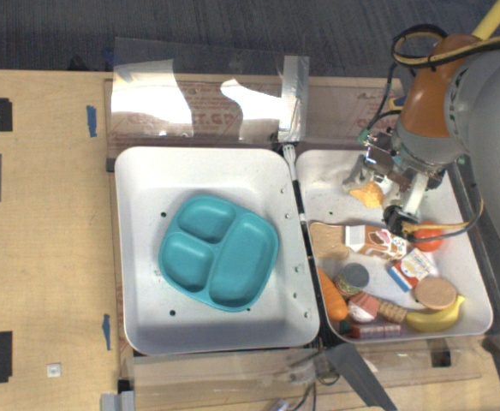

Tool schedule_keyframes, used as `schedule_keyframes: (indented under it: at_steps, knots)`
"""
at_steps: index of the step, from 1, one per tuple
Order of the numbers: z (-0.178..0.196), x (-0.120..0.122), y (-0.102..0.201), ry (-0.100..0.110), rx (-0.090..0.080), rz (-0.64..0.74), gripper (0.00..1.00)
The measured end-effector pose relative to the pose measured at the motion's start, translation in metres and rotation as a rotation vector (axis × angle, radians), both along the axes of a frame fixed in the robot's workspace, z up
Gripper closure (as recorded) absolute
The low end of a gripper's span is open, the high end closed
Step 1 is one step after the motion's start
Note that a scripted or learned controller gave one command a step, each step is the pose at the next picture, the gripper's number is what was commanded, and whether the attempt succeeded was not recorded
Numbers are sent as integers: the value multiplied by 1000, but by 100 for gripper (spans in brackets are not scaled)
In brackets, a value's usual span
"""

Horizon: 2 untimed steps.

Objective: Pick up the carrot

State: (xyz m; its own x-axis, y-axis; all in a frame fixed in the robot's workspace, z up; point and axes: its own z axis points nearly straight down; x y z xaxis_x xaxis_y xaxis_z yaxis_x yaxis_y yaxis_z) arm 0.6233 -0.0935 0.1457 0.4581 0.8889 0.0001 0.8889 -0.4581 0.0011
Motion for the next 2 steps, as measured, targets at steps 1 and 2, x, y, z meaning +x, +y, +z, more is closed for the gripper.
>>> schedule_keyframes:
  at_steps: [1,2]
  knots:
    - [39,-90,31,3,3,205,100]
    - [-51,-93,-13,1,1,42,100]
